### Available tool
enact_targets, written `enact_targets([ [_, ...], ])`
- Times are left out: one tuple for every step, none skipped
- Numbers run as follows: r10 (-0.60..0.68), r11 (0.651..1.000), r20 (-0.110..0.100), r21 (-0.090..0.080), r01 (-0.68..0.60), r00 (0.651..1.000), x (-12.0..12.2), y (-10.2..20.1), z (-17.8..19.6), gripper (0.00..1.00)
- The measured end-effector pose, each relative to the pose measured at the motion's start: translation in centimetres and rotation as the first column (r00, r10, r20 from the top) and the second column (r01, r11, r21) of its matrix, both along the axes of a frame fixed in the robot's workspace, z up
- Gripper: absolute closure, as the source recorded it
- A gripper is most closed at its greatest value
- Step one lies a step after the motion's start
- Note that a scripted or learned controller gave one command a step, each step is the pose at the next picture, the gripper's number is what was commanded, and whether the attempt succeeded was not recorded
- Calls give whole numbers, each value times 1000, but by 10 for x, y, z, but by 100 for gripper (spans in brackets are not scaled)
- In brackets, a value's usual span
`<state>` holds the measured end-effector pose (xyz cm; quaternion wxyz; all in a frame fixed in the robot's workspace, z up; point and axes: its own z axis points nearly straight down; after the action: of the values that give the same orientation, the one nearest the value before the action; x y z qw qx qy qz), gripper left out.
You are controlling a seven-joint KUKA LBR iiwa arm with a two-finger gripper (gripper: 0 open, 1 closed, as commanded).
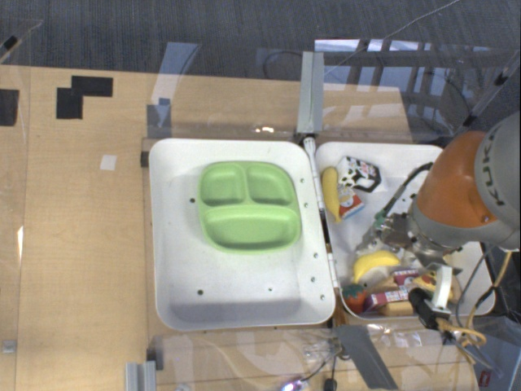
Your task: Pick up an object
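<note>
Flanking white bins, pale wooden bench.

Left bin: divided plate in its middle.
Right bin: banana along left wall, toy cow beside it.

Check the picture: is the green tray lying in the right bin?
No. The green tray lies in the left bin, while the right bin holds bananas and packets.
</note>
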<state>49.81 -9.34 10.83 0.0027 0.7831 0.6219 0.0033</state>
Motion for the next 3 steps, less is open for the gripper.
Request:
enact_targets([
  [0, 1000, 4, 0, 0, 1000, 2, 1, 11, 100],
  [0, 1000, 6, 0, 0, 1000, 3, 1, 11, 0],
  [0, 1000, 6, 0, 0, 1000, 3, 1, 11, 0],
])
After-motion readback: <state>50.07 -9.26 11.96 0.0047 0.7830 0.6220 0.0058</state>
